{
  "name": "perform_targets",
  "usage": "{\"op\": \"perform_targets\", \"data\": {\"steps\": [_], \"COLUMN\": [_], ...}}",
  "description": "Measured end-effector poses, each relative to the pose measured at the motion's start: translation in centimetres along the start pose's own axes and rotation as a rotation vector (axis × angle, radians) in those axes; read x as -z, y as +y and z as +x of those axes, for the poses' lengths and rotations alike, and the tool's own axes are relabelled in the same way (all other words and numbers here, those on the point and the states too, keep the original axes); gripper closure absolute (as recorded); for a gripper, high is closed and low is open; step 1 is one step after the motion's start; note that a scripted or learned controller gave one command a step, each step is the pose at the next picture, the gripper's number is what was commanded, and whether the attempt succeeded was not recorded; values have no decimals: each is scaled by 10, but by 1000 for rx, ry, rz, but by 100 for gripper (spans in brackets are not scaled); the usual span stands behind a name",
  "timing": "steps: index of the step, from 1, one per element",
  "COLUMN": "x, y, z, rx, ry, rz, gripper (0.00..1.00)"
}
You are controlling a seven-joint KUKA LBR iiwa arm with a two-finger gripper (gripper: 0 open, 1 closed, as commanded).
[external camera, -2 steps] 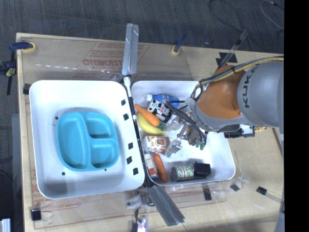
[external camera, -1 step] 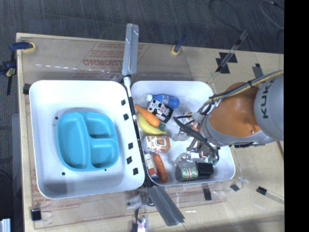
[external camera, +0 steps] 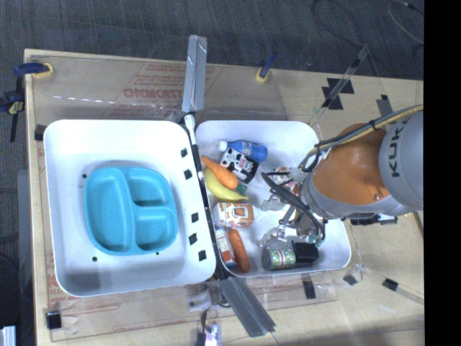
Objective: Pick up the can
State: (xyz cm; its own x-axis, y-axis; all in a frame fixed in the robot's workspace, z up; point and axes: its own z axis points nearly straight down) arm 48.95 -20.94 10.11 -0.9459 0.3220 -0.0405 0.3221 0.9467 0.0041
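Note:
The can (external camera: 278, 257) is dark green with a silver end and lies on its side near the front wall of the right bin (external camera: 288, 132). My gripper (external camera: 297, 235) hangs low over the bin's front right part, just above and to the right of the can. Part of the gripper's metal body overlaps the can's upper edge. The grey arm with its orange band (external camera: 346, 173) reaches in from the right.
The right bin also holds a white and blue bottle (external camera: 241, 152), a carrot (external camera: 218, 172), a banana (external camera: 220, 187), a small orange carton (external camera: 235, 215) and a sausage (external camera: 239, 250). A blue divided tray (external camera: 131, 209) lies in the left bin (external camera: 65, 143).

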Motion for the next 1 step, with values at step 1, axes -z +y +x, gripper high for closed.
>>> {"op": "perform_targets", "data": {"steps": [1], "x": [31], "y": [-1], "z": [2], "rx": [20], "ry": [12], "rz": [2], "gripper": [0]}}
